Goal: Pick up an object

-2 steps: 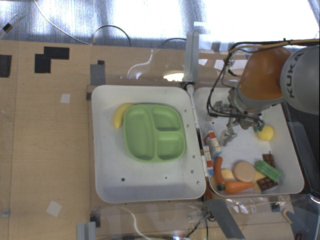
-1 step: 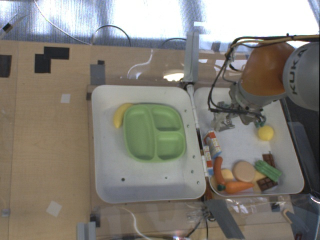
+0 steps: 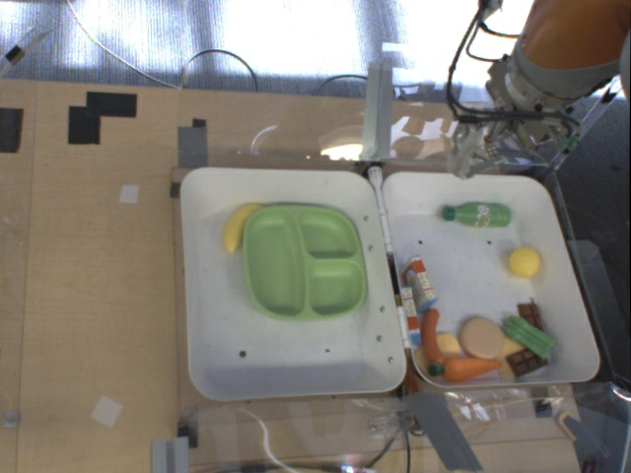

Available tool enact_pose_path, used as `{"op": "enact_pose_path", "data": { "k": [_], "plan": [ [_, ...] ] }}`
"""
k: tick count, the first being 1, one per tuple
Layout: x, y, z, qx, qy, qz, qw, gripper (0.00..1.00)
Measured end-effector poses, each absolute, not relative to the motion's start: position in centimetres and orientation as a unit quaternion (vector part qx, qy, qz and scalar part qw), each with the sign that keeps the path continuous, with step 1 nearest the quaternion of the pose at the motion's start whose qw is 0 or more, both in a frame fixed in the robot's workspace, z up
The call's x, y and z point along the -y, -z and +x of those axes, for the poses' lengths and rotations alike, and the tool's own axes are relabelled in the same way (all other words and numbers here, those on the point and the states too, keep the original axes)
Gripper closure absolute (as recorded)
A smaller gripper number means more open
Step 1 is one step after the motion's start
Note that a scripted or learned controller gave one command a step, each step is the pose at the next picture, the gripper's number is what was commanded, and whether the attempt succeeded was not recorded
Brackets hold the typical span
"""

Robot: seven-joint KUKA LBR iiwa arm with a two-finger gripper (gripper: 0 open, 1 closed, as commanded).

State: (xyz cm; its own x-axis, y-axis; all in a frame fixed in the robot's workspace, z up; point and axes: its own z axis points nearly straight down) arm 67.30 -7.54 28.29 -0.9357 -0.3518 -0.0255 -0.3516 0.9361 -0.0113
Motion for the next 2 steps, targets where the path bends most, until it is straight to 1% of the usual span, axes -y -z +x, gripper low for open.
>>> {"op": "enact_pose_path", "data": {
  "k": [1, 2],
  "plan": [
    [11.76, -27.08, 62.74, -0.968, 0.0018, -0.252, 0.005, 1.00],
    [11.51, -27.08, 62.79, -0.967, 0.0013, -0.254, 0.005, 0.00]
  ]
}}
